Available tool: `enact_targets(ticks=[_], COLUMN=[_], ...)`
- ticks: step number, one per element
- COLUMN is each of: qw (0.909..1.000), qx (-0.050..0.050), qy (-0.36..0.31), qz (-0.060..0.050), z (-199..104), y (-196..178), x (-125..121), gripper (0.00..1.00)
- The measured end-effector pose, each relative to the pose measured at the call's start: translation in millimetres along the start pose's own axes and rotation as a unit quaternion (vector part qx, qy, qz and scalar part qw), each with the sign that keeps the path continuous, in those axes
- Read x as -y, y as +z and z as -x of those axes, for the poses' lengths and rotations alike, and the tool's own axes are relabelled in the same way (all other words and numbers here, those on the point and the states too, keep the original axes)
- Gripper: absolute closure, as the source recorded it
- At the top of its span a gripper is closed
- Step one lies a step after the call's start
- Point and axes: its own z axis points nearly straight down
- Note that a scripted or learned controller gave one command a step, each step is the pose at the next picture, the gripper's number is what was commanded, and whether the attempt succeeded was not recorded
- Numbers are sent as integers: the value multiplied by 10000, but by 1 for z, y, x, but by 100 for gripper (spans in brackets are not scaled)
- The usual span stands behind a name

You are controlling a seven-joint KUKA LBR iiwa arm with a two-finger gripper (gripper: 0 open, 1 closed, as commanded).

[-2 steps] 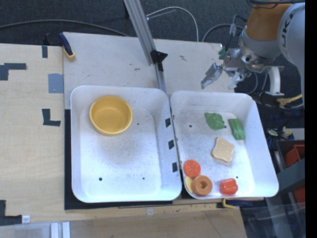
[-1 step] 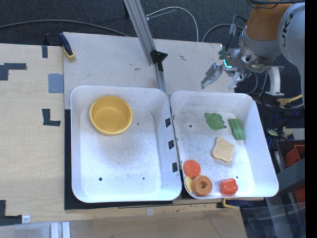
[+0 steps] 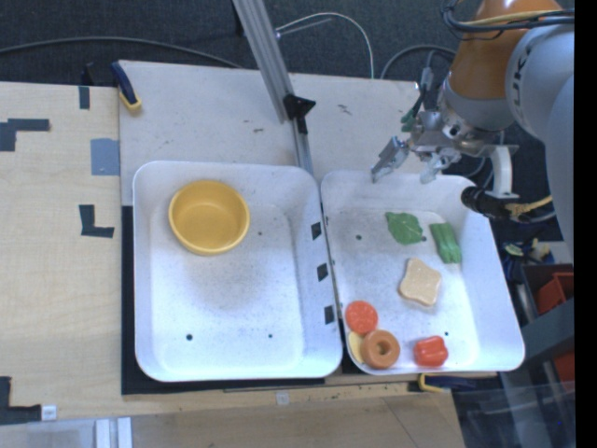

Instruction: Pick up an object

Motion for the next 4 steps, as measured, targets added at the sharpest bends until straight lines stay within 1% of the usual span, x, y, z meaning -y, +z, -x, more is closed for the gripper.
enact_targets(ticks=[2, 3, 4], qw=[10000, 10000, 10000], qx=[-3, -5, -6], qy=[-2, -13, -4], qz=[-2, 16, 52], z=[-4, -5, -8], y=[89, 76, 13], x=[5, 3, 3], gripper=[0, 100, 100])
